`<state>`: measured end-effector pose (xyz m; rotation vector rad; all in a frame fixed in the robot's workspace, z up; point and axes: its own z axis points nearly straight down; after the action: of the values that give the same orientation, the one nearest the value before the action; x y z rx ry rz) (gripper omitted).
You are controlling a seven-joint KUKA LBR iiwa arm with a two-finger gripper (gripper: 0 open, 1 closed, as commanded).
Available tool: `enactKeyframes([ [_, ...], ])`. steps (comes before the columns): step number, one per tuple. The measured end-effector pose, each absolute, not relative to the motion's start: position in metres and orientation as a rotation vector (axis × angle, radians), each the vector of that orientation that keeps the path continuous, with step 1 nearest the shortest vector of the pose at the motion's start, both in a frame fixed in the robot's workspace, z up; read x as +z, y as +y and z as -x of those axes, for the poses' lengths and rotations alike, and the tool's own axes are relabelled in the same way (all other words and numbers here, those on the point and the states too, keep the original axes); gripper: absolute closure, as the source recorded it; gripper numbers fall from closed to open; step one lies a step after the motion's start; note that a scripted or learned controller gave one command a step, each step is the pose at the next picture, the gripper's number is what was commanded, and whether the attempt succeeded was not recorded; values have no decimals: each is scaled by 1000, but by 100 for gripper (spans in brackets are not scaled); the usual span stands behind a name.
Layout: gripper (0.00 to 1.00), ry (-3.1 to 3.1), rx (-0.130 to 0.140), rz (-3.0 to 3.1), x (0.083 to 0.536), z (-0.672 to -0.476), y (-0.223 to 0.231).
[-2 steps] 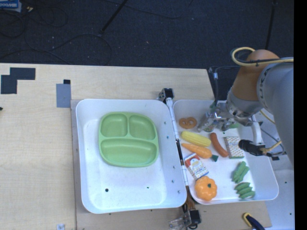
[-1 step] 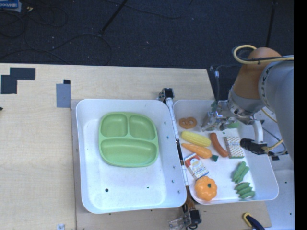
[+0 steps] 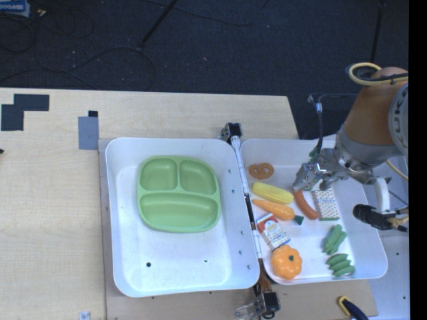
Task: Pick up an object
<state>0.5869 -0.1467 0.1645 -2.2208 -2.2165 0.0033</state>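
gripper [image 3: 308,177] is low in the right bin [image 3: 373,262], just above the upper end of the red sausage [image 3: 306,204]; finger state cannot be told, as the metal tips blur together. step in hand appears to be the descent onto a target, with no object seen between the fingers. next move calls for centring over the sausage, clear of the corn cob [image 3: 272,193] and patterned packet [image 3: 326,203] beside it; green plate [image 3: 179,194] lies in the left bin [image 3: 120,272]

Even overhead light, soft shadows, slight overall blur.
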Motion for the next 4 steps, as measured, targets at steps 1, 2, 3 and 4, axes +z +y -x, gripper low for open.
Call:
enactKeyframes([
  [1,100,-2219,5,2217,186,-569,-50],
  [2,100,-2224,-4,2223,120,-608,-96],
  [3,100,-2220,4,2218,186,-611,-47],
  [4,100,-2218,5,2220,171,-588,-102],
])
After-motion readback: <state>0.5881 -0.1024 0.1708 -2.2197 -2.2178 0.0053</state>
